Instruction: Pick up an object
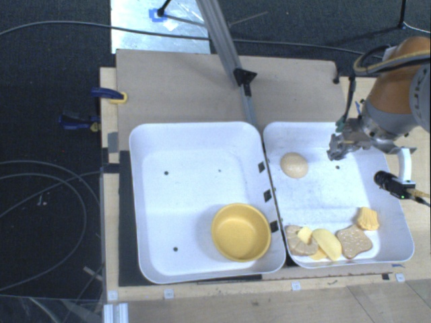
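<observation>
The gripper (339,147) hovers over the right bin (316,194), just beside the pale round bun (294,165), apart from it. Whether its fingers are spread, I cannot tell. Descending here, it likely misses or nudges the bun rolling.

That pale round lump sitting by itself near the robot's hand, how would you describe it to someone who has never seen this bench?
Start at the right-hand white bin of the two. In its upper half, left of the end effector, lies a round cream-coloured bun. It sits alone on bare white floor, while the other food pieces crowd along the bin's near edge, and it is smooth and domed where they are flat or wedge-shaped.
</observation>
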### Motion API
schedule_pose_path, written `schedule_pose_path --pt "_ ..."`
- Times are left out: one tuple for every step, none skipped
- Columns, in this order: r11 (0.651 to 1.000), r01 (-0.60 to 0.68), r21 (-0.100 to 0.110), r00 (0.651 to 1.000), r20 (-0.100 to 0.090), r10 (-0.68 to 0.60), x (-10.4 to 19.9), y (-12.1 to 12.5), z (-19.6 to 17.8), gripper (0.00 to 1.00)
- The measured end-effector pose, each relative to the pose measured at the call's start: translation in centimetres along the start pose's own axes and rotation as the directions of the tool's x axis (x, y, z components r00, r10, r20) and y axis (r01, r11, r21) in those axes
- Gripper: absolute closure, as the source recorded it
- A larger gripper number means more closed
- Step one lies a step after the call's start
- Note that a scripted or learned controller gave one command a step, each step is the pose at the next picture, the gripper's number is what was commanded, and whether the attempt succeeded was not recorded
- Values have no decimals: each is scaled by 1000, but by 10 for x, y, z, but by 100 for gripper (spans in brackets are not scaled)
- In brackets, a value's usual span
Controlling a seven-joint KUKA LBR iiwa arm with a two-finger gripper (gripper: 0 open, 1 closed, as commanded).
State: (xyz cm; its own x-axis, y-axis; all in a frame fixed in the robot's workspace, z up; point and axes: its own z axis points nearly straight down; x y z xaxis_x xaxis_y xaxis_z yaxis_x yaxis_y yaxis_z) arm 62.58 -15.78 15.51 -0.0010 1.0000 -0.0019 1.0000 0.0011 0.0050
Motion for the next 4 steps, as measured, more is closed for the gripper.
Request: schedule_pose_path --pt "1000 3 -2 1000 -1 -3 4 -2 -46 100" --pt "1000 5 -5 1000 1 -5 3 3 -111 100" --pt "1000 5 -1 1000 -1 -5 3 4 -133 100" --pt "1000 9 4 1000 -3 -9 56 -19 -127 100"
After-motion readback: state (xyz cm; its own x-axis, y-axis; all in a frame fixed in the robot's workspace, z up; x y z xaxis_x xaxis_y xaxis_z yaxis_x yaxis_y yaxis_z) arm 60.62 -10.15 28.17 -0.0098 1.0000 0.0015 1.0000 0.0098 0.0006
